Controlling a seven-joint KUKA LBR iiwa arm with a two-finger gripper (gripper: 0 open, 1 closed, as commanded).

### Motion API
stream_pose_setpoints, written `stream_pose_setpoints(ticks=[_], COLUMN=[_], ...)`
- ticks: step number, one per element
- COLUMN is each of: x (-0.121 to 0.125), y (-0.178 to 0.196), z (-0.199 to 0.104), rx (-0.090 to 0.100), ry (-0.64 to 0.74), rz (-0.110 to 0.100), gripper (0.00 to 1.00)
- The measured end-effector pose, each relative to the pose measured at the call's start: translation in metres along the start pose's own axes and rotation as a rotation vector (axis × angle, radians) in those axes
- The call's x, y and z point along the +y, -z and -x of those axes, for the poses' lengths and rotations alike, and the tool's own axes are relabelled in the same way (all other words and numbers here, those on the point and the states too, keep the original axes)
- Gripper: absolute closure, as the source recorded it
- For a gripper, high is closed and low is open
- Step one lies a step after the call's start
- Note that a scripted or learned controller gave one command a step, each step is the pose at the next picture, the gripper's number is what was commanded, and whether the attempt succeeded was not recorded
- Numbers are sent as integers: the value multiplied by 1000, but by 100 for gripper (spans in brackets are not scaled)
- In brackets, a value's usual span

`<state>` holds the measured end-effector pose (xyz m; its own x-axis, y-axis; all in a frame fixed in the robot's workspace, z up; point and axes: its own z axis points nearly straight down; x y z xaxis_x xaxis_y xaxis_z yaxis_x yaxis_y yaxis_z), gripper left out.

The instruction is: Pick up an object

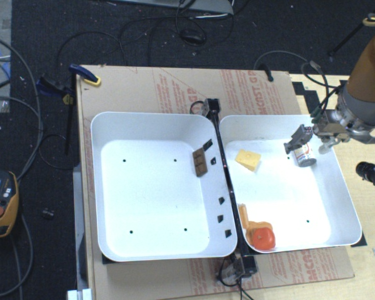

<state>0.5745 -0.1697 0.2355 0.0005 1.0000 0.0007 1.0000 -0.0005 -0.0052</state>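
Fingers (298, 144) over white bin (337, 186) (cardboard bench (150, 89))

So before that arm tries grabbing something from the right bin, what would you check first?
1. Gripper is over the right bin: ok.
2. A target sits near it, the small can just below the fingers: ok.
3. Can stands apart from the yellow block: ok.
4. Fingers open wide enough for the can: cannot tell.
5. Can already gripped: cannot tell; it looks to rest on the bin floor.
6. Tomato and orange piece lie far off in the near corner, out of the way: ok.
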Motion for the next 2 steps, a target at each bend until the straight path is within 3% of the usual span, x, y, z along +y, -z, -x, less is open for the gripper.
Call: stream_pose_setpoints(ticks=[1, 2], x=[1, 4], y=[3, -40], z=[0, -1], rx=[-1, 0], ry=[1, 1], rz=[5, 2], gripper=[0, 0])
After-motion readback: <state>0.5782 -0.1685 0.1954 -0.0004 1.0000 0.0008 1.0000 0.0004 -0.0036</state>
